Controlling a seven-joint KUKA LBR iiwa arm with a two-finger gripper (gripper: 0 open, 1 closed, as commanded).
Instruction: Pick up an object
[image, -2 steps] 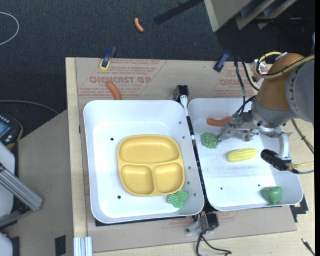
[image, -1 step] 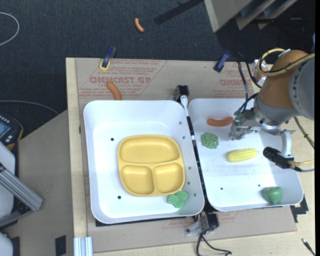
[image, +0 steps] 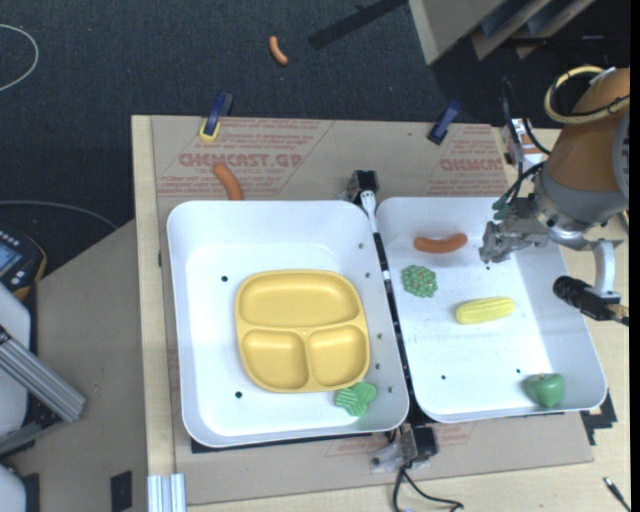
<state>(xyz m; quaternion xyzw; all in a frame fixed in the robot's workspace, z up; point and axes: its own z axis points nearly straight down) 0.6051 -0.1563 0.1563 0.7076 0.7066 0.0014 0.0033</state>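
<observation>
Gripper (image: 497, 243) hangs over right bin (image: 570, 350), upper edge, just right of sausage (image: 440, 242); grip state cannot be told; nothing seen held. Corn (image: 485, 310) lies mid-bin, well apart from its neighbours; judged easiest target: centre above it, descend straight, close across the narrow side.

arm: enters from right, orange band above wrist | end effector (image: 497, 243): pointing down, low

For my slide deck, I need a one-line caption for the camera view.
Gripper poised over the right bin near a sausage, with corn nearby.
</observation>
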